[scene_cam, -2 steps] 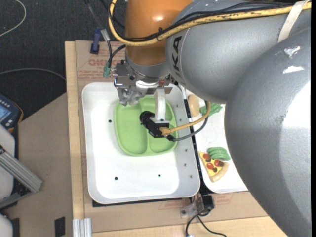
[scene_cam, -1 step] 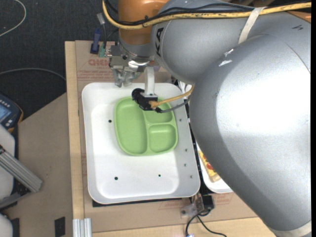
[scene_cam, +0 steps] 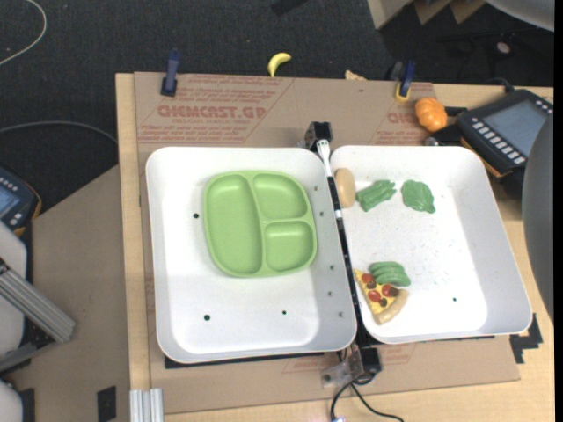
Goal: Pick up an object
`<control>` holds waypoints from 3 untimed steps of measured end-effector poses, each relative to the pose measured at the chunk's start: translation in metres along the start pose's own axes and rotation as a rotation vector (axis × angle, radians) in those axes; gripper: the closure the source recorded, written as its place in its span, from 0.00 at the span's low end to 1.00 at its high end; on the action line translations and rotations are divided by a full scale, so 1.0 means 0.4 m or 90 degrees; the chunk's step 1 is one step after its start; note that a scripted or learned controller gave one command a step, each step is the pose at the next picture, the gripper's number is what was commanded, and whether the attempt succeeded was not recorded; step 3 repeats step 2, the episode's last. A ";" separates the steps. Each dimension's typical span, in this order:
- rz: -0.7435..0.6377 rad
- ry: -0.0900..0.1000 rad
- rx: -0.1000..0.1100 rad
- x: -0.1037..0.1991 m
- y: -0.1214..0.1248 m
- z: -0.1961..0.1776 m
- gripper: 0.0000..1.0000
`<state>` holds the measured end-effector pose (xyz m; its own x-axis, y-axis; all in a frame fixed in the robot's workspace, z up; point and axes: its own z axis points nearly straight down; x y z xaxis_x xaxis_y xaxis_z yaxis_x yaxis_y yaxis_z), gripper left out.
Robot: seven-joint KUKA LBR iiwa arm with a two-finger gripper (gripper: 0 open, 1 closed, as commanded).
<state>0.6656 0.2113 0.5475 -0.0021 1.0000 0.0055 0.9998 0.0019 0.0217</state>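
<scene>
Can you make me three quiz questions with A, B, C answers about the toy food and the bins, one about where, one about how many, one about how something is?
1. Where is the green divided plate?
A. in the left bin
B. in the right bin
C. on the floor

2. How many compartments does the plate have?
A. two
B. three
C. five

3. How does the pizza slice lie?
A. alone in the middle of the right bin
B. on the plate
C. right against a green leafy piece, near the bin's left wall

Answers:
1. A, the plate sits in the left bin.
2. B, one long section and two smaller ones show.
3. C, the slice lies in the right bin with the green leafy piece meeting its top edge.
</scene>
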 end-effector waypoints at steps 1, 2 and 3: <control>0.000 -0.005 0.022 0.034 -0.079 0.287 1.00; 0.004 -0.006 0.021 -0.024 -0.010 0.527 1.00; 0.004 -0.006 0.021 -0.024 -0.010 0.527 1.00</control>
